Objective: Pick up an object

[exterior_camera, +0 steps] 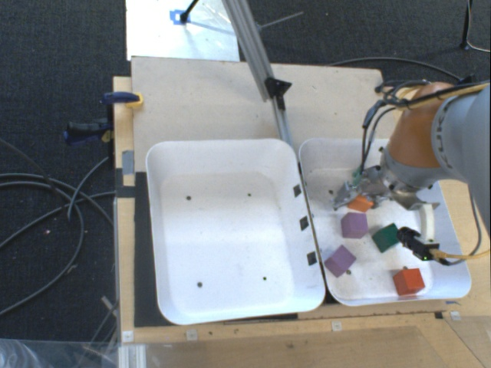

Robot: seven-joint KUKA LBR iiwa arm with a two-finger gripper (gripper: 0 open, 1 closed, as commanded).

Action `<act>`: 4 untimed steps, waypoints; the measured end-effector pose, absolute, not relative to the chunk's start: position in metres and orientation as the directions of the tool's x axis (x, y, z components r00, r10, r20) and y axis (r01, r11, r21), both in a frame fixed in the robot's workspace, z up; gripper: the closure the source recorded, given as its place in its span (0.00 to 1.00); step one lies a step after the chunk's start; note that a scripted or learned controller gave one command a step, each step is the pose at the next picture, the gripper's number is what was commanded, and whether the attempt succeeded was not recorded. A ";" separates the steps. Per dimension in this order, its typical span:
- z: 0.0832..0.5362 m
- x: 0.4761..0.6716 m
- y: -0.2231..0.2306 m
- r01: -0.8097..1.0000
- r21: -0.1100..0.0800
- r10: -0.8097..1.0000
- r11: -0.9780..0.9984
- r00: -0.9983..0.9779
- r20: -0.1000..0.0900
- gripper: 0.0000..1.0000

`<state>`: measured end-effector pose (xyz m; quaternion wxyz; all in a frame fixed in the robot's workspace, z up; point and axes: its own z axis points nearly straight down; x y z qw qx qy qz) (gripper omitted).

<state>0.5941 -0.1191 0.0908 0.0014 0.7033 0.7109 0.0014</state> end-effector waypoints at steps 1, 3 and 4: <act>0.102 0.594 -0.123 1.000 0.004 1.000 0.007 -0.007 0.000 1.00; 0.190 0.519 0.007 1.000 -0.003 1.000 0.013 -0.013 0.005 1.00; 0.190 0.502 0.085 1.000 -0.002 1.000 0.014 -0.014 0.005 1.00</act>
